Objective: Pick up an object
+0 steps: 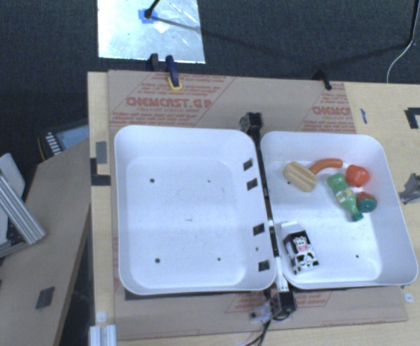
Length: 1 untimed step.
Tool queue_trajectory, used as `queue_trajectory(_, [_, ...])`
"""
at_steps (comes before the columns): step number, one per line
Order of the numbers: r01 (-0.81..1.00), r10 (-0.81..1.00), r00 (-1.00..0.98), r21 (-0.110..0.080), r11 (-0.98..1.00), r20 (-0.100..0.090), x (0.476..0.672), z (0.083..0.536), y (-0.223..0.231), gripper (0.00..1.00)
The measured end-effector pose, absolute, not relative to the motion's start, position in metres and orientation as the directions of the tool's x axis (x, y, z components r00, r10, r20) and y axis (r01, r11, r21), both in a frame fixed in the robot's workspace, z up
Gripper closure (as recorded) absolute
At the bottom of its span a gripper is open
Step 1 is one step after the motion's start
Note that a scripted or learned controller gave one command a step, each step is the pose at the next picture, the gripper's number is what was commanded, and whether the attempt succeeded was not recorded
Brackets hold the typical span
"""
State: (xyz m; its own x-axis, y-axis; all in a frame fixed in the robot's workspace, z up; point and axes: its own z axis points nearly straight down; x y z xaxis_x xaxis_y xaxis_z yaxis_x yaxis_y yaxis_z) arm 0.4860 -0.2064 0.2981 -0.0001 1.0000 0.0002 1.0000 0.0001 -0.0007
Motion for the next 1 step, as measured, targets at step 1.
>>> queue_trajectory(1, [1.000, 1.000, -0.005, 0.006, 0.005, -0.003, 0.4881, 0.3113, -0.2069, 1.00])
